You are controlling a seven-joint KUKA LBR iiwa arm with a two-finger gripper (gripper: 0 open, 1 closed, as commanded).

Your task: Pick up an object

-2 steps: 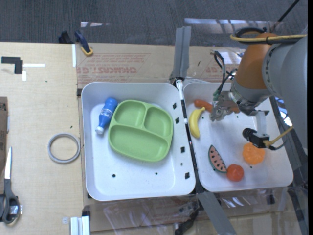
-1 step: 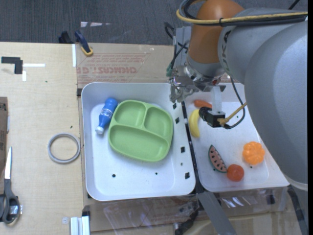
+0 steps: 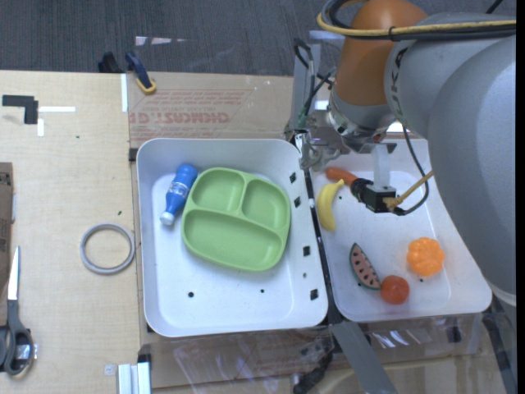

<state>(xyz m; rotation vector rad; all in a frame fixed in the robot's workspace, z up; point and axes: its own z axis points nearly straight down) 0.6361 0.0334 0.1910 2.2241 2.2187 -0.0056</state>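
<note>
The claw point(image 3: 316, 156) hung low over the right bin's point(image 3: 459, 295) far-left corner, just beside the banana point(image 3: 329, 204), presumably its target; whether it grips could not be told.

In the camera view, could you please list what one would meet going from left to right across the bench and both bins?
Scissors → tape ring → blue bottle → green divided plate → banana → watermelon slice → red tomato → orange fruit.
</note>
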